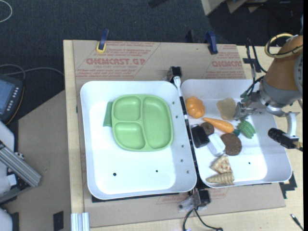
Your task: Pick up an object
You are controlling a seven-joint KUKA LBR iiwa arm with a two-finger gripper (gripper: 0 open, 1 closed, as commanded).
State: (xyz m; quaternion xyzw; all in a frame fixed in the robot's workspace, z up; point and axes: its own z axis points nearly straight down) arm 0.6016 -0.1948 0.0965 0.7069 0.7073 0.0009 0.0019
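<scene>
The right bin (269, 170) holds several small items: an orange ball-like fruit (194, 107), a carrot (219, 124), a tan lump (225, 108), a green ridged piece (247, 129), a brown disc (232, 144), a black block (198, 135), a small brown nut-like piece (208, 128), a white piece (215, 146) and two tan wedges (222, 165) (220, 178). My gripper (242, 110) is low in this bin's far right part, between the tan lump and the green piece. The wrist hides its tips.
The left bin (96, 167) carries a green divided plate (142, 121). The arm's grey and orange wrist (283, 81) hangs over the right bin's far right corner. A black handle-like part (281, 137) sticks out over the bin's right side.
</scene>
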